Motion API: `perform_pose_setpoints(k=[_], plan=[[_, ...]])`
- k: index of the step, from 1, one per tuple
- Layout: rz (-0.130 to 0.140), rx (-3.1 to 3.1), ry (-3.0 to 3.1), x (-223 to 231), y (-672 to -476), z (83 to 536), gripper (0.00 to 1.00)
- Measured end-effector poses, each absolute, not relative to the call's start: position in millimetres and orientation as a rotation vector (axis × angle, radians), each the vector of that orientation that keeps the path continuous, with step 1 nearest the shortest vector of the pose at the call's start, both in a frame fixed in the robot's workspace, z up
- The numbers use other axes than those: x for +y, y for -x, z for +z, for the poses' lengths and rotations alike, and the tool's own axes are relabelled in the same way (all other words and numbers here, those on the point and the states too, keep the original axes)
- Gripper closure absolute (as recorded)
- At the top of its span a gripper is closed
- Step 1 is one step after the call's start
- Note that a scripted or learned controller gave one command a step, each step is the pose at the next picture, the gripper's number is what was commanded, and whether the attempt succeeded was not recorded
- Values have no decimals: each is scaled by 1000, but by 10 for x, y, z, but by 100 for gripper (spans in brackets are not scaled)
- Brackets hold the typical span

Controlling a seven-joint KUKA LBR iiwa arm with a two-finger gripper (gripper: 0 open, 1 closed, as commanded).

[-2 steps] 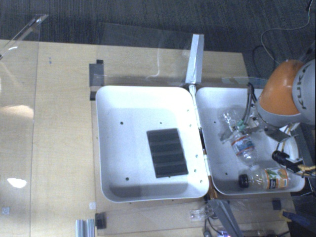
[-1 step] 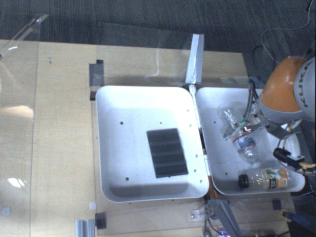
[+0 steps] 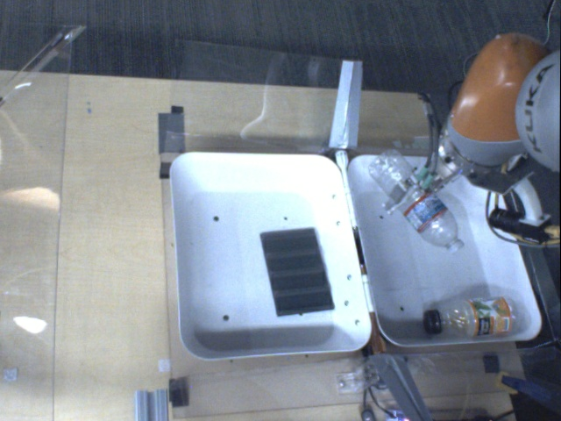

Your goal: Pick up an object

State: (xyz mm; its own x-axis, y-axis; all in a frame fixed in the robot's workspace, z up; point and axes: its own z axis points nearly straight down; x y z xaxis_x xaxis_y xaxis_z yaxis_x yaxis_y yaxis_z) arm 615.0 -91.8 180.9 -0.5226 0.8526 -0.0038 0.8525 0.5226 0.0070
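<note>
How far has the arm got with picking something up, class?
Done: the arm has reached into the right bin, and its gripper sits at the clear bottle lying there. In hand: a grasp looks under way, though a firm hold cannot be confirmed. Left: lifting. The capped bottle and the dark tray in the left bin lie untouched.

Grey arm (image 3: pixel 539 121) with rounded orange band (image 3: pixel 491 90), black lettering, black cables (image 3: pixel 517 222)

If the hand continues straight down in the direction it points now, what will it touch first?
Most likely the clear plastic bottle lying in the right bin: the hand sits directly over it, though depth is unclear.
</note>
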Motion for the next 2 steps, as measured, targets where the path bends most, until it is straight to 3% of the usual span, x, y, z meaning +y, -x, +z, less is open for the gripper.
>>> perform_pose_setpoints(k=[1,2], plan=[[-30,2667,-1734,-1181,-6590,1222,100],[9,2589,-1768,-666,-6518,1873,100]])
